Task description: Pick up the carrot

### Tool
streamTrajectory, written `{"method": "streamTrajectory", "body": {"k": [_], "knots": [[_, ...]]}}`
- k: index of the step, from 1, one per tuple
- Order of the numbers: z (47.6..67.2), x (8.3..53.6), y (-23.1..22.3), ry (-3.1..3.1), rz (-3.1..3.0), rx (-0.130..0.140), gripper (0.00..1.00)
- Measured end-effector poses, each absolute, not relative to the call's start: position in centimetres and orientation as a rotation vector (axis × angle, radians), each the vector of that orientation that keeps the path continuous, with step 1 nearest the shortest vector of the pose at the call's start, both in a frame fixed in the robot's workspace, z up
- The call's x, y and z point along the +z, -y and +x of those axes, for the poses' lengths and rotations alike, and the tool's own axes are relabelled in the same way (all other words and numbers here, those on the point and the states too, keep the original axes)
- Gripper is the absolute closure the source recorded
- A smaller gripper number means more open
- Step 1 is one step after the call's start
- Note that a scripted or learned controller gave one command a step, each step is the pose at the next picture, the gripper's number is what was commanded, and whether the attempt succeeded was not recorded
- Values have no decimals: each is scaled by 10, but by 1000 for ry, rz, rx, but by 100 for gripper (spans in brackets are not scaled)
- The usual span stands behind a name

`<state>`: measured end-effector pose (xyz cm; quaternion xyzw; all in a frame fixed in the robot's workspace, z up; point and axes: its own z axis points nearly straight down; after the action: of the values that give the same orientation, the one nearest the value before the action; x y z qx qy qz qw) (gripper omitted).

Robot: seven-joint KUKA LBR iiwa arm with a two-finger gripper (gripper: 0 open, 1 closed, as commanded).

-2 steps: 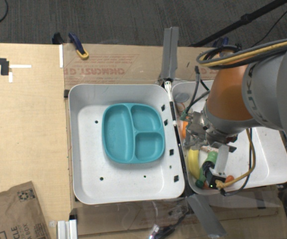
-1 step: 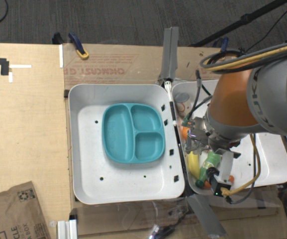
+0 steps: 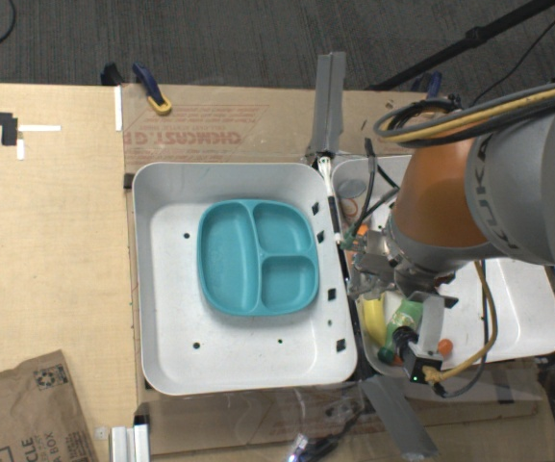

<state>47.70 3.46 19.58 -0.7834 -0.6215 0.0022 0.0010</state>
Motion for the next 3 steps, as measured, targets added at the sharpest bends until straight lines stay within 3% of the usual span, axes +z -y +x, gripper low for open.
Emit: {"method": "streamTrajectory", "body": {"k": [3], "knots": [[477,190,-29,1884,-2511,9,100]]}}
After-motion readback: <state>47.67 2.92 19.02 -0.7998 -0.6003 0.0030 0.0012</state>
